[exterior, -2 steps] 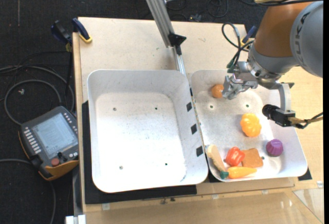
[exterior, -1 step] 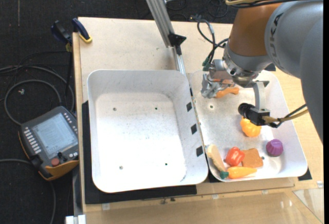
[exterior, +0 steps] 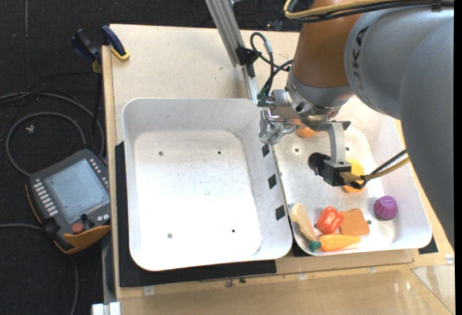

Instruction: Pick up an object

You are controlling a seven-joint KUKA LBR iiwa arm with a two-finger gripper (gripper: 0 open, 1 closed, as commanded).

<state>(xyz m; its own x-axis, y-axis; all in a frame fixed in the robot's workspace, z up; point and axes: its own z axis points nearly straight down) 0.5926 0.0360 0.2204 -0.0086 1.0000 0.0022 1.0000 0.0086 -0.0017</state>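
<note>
My gripper (exterior: 270,130) hangs over the far left corner of the right bin (exterior: 404,238), close to the wall it shares with the left bin. A small orange piece (exterior: 307,132) lies just right of it, partly hidden by the wrist. Along the bin's near side lie a beige stick-shaped item (exterior: 302,221), a red pepper (exterior: 329,219), a brown-orange block (exterior: 354,222) and a carrot (exterior: 339,241). A purple item (exterior: 385,207) sits to their right, and another orange piece (exterior: 354,188) lies mid-bin. Nothing shows between the fingers.
The left bin (exterior: 144,118) stands beside the right one, with small black markers (exterior: 275,180) on the shared wall. A slanted aluminium post (exterior: 220,6) rises behind the bins. A blue and yellow clamp (exterior: 108,41) grips the bench's far left corner. A teach pendant (exterior: 68,194) lies on the floor.
</note>
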